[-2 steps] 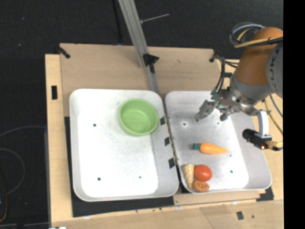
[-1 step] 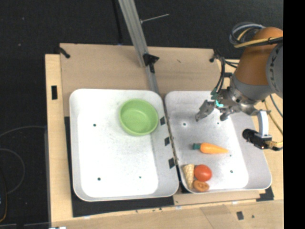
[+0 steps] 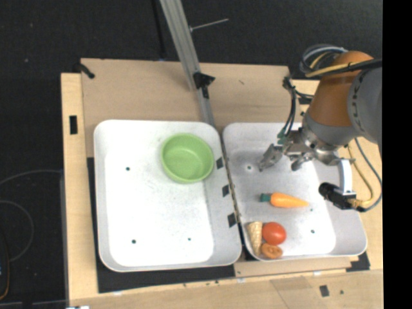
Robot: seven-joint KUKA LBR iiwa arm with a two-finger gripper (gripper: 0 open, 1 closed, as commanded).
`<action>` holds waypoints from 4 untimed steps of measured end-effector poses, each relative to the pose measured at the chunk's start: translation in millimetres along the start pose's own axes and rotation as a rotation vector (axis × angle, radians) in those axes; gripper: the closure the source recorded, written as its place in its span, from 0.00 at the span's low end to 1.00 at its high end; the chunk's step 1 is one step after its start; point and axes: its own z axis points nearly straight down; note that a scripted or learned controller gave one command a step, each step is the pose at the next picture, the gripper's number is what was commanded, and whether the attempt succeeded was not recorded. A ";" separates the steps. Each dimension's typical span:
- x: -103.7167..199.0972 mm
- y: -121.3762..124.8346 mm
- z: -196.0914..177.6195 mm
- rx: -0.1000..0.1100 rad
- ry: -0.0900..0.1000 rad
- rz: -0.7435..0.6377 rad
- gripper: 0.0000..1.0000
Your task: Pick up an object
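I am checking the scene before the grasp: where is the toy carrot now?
The carrot lies in the right bin, near its middle, below the claw and just above the tomato.

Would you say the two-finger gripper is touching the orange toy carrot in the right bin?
Apart. The camera view shows bare white bin floor between the gripper and the orange toy carrot, which lies below the open fingers in the image.

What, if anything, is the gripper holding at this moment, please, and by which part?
Nothing: the two-finger gripper hangs open over bare floor of the right white bin, above the orange toy carrot.
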 end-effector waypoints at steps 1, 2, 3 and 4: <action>-3.6 -1.8 63.0 0.005 0.000 0.000 0.00; -4.4 -1.4 61.1 0.001 0.001 0.001 0.00; -4.7 -0.5 50.0 -0.002 0.003 0.005 1.00; -11.7 -6.9 -7.3 -0.006 0.001 0.002 1.00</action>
